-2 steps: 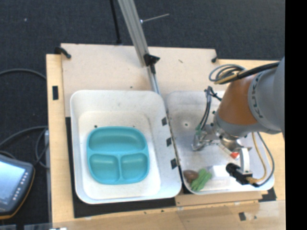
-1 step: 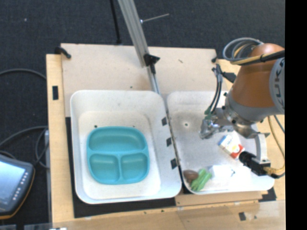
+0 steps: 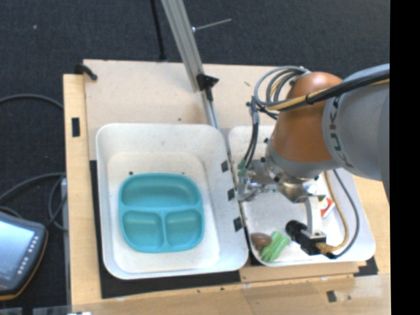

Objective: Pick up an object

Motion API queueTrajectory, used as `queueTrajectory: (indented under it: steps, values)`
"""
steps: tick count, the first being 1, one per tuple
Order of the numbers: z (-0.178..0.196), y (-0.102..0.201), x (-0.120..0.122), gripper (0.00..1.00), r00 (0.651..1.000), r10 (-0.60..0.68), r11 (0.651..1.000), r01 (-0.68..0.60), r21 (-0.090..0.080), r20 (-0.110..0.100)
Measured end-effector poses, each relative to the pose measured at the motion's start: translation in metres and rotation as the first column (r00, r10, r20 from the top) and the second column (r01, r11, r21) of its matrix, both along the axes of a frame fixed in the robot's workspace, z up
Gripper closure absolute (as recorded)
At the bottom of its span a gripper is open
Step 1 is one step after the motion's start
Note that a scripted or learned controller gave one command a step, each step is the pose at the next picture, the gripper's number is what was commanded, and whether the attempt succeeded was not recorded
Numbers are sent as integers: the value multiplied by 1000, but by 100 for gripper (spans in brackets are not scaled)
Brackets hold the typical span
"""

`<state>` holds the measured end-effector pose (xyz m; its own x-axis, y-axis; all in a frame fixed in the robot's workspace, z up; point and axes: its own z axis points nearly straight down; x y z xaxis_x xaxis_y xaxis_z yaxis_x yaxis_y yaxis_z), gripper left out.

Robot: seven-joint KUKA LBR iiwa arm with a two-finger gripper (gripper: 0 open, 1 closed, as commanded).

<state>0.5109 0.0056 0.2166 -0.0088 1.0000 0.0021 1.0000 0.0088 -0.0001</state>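
In the right bin (image 3: pixel 354 195), near its front left corner, a green oblong object (image 3: pixel 278 245) lies beside a brown rounded object (image 3: pixel 260 239), the two touching. A small red and white item (image 3: pixel 326 207) peeks out by the arm, toward the bin's right side. My gripper (image 3: pixel 291 190) hangs over the middle of the right bin, under the orange wrist band, above and behind the green object. The arm's bulk hides much of the bin floor.
The left bin (image 3: pixel 111 143) holds a teal divided plate (image 3: pixel 161 212) with three compartments. A slanted metal pole (image 3: pixel 187 41) rises behind the bins. The bins' shared wall (image 3: pixel 231 189) runs just left of the gripper.
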Motion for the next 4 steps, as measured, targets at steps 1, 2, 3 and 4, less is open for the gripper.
queueTrajectory:
  steps: [1,2,3,4]
  values:
    - [-16,-6,-3,100,1000,-11,1000,11,-3,0]
    - [-16,46,-21,100,1000,-2,1000,2,0,0]
    - [-5,43,-19,100,1000,-9,1000,9,-1,4]
    - [5,42,-18,100,1000,-10,1000,10,0,6]
